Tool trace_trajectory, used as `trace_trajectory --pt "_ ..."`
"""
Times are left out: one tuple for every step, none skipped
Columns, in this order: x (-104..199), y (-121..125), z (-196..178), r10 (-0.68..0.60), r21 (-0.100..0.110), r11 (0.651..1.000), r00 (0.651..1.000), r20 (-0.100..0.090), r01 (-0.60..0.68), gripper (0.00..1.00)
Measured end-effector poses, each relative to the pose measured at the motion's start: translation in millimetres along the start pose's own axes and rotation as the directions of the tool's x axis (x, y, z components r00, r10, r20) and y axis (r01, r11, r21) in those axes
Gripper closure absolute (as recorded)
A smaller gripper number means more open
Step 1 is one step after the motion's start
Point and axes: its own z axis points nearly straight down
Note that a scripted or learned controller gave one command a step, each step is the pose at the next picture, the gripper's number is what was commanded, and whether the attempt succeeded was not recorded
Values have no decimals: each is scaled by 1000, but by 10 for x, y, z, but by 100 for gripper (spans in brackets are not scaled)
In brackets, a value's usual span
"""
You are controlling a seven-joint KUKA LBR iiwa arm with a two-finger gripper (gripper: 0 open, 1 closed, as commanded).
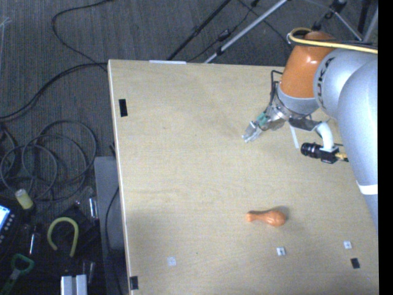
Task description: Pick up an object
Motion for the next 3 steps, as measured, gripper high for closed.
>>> trace_trajectory --pt "1 0 1 0 0 1000 1000 0 0 0" --pt "9 9 -91 0 -3 1000 1000 -2 0 100" --pt "-34 -13 -1420 -14 0 1000 1000 3 14 100"
